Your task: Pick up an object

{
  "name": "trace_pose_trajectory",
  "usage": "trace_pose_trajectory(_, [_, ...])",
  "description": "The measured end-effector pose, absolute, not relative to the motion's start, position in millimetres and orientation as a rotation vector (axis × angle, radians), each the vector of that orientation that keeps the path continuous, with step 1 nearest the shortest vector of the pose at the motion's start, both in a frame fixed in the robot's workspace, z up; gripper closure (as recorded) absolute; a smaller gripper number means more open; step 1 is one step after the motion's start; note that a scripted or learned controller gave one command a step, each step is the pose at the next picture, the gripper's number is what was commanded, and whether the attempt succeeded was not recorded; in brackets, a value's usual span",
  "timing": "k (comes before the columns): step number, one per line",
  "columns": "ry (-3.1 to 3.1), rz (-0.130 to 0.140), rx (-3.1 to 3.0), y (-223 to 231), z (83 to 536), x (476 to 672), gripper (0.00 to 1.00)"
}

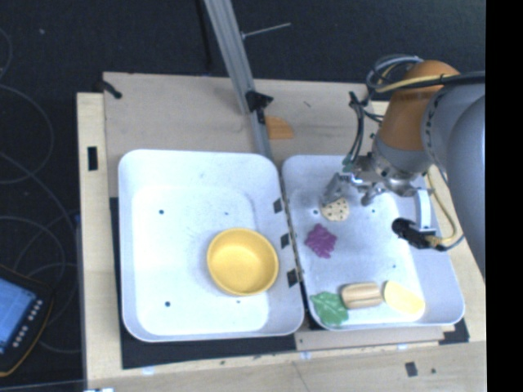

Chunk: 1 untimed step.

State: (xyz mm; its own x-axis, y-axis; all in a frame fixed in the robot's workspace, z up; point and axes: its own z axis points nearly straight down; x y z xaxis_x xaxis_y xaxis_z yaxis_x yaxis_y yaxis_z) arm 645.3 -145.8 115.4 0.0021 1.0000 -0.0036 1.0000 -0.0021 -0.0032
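The pincer (350, 190) hangs low in the upper part of the right bin (372, 163), fingers spread and nothing between them, one tip just above the round speckled cookie-like piece (335, 211); that looks like the piece it is lined up to take.

From the left, the left bin (163, 174), shallow white plastic with rounded corners, holds a yellow bowl (242, 260), smooth and glossy, sitting upright near its lower right. Across the divide come the cookie-like piece, flat and tan, then a knobbly purple lump (321, 240) just below it. Along the near wall lie a crinkled green leafy piece (329, 307), a tan cylinder (361, 295) lying on its side and touching it, and a pale yellow rounded piece (404, 298) beside that. These sit loose and scattered, presumably so each can be reached from above. The pale wooden worktop (180, 104) carries both bins.
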Motion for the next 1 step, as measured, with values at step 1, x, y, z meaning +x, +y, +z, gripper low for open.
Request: trace_pose_trajectory(1, [2.214,0.002,2.221,-145.8,130.1,647.5,1.00])
